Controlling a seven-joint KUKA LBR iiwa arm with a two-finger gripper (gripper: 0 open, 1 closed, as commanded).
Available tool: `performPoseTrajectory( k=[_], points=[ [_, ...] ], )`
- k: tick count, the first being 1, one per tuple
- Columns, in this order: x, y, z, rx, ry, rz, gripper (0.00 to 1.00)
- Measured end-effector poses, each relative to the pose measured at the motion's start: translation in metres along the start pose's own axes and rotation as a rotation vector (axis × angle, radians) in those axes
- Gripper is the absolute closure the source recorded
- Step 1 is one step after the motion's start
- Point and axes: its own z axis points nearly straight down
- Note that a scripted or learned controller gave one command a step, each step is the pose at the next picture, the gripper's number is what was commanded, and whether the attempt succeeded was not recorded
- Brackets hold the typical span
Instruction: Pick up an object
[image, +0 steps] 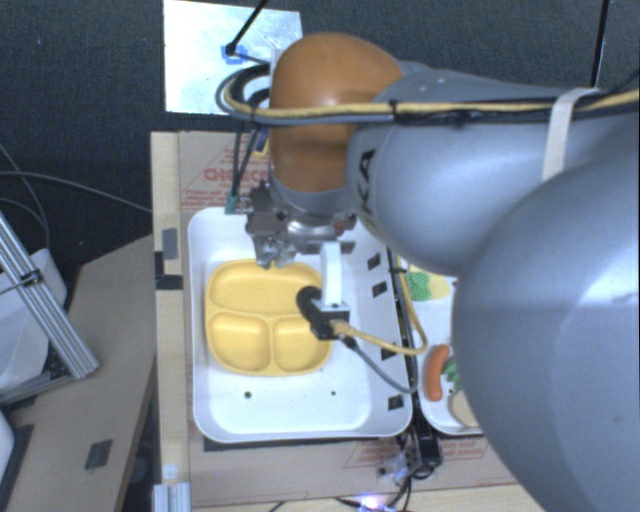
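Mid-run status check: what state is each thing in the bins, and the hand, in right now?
yellow divided plate: lying flat, open side up, in left bin
orange stick-shaped item: lying in right bin, partly behind arm
green item: in right bin, mostly hidden
hand: low over the plate's far rim

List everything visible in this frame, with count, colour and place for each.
Bins: two, white, side by side; left bin in full view, right bin mostly behind the arm.
Divided plate: one, yellow, three compartments, in the left bin.
Sausage-shaped item: one, orange, in the right bin near its left wall.
Green item: one patch, green, in the right bin; too hidden to name.
Cardboard sheet: one, brown, under the bins.
Arm: one, grey with orange band, reaching from the right.
Gripper: one, metal grey, over the plate's far edge.
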Motion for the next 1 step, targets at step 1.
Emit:
performPoseTrajectory(
  k=[1],
  points=[
    [-0.0009, 0.0451, 0.0502, -0.004, -0.001, 0.004, 1.00]
  ],
)
